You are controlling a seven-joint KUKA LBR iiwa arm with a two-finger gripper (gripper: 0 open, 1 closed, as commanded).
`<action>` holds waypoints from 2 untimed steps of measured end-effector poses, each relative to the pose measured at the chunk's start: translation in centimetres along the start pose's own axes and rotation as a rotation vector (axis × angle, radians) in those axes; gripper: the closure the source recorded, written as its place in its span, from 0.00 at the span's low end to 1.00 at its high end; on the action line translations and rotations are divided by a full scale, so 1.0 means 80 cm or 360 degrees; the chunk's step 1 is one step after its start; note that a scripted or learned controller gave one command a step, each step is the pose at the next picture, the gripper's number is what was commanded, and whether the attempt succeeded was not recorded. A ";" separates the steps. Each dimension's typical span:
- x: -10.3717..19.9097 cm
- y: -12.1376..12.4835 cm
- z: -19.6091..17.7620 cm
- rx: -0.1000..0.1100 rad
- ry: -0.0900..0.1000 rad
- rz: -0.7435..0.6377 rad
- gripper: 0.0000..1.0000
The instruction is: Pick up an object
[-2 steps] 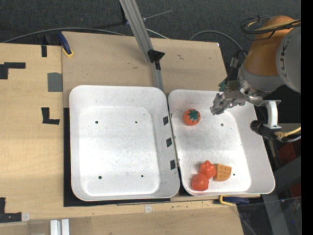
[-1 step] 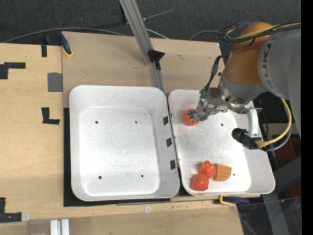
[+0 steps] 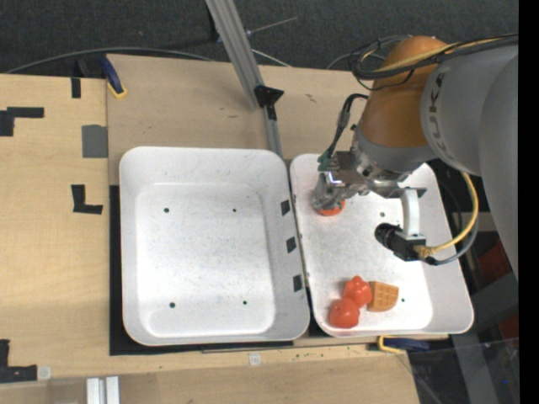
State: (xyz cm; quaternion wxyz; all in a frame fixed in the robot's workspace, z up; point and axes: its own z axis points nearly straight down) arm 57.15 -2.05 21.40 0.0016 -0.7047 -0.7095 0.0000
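The gripper (image 3: 329, 199) is pressing over a small red object (image 3: 329, 209) near the bin wall (image 3: 296, 194) — jaw state unclear — risking a glancing miss.

A pale wooden bench top (image 3: 194, 99) is seen across most of the frame, bordered along the top by dark grey carpet-like flooring (image 3: 126, 11). Black tape marks (image 3: 82, 199) are scattered at the left edge, beside a grey patch (image 3: 94, 140). A blue-and-yellow clamp (image 3: 113, 76) is fixed at upper left. A grey metal post (image 3: 238, 49) is set slanting from top centre — evenly lit, without strong shadows.
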 end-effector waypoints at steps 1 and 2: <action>0.061 -0.022 0.009 0.0003 -0.0001 0.0001 1.00; 0.114 -0.044 0.008 0.0003 -0.0002 0.0002 1.00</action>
